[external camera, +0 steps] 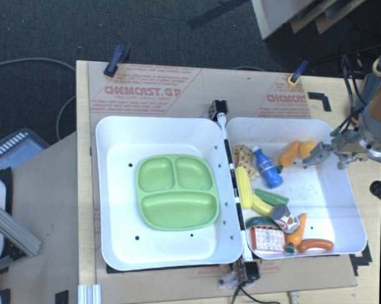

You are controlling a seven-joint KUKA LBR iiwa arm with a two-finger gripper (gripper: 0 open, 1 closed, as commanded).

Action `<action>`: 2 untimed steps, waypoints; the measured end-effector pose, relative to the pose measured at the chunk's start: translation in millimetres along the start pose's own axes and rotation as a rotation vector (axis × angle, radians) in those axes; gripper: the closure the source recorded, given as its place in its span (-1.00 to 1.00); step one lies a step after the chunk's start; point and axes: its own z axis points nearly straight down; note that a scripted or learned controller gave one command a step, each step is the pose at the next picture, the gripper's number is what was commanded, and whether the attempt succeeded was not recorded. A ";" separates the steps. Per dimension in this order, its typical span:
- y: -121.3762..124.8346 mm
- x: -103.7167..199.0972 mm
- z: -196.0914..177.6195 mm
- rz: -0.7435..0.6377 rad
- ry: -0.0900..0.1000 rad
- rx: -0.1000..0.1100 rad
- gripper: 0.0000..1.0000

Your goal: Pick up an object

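Note:
The right bin (pixel 348 203) holds several toy foods. An orange piece (pixel 289 152) and a small yellow piece (pixel 308 147) lie near its back. A blue bottle (pixel 267 168) lies beside a yellow corn cob (pixel 242 185). A green pickle (pixel 271 197), a carrot (pixel 298 224), a red sausage (pixel 315 245) and a red-and-white carton (pixel 267 238) crowd the front left. My gripper (pixel 330 158) hangs over the bin's back right, just right of the orange piece, open with nothing between its fingers.
The left bin (pixel 115 177) carries a green divided plate (pixel 176 192). A black divider with clips (pixel 219 109) runs between the bins. Blue clamps (pixel 116 59) hold the cardboard sheet at the back. The right bin's middle right floor is bare.

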 end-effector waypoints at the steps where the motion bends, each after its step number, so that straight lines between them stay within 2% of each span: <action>1: 74.3 63.4 95.2 -0.001 -0.004 -0.008 -1.00; 2: 70.4 63.1 89.0 0.001 -0.001 0.008 1.00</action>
